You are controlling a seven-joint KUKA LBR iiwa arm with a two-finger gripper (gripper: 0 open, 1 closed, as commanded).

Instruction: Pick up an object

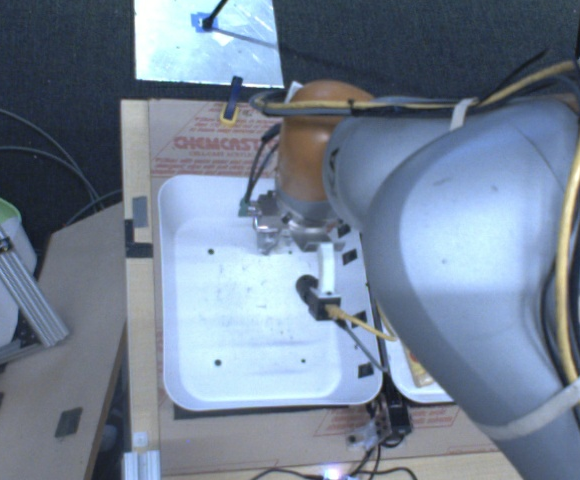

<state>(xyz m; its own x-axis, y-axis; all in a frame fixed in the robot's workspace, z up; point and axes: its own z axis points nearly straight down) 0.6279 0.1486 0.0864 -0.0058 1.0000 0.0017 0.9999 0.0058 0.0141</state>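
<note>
Looming closest to you, the grey arm (470, 268) is reaching in from the right and covering most of the right bin (425, 396). At its tip, the gripper (268, 236) is hanging below the orange band (305, 143), over the far right part of the left bin (170, 298), close to the back wall. You are looking down past the wrist, so you cannot tell whether the gripper is released or clenched, and you should not count anything as held.

By my reading, you are watching the search-and-approach step, with the pick not yet made. Around the gripper the bin floor is showing a few small dark specks (211, 253), which look more like marks than things to lift. The likeliest object is a tan scrap (417, 371) peeking out in the sliver of right bin under the arm, too little of it to name. Reaching it is going to call for a move across the shared rims.

Further out, a cardboard sheet (200, 140) is lying under the bins, a clamp (232, 103) is sitting at its far edge, a metal plate (205, 23) is lying beyond, and an aluminium rail (15, 268) is leaning at the left. Loose cables (380, 428) are trailing at the near edge, well clear of the gripper.
</note>
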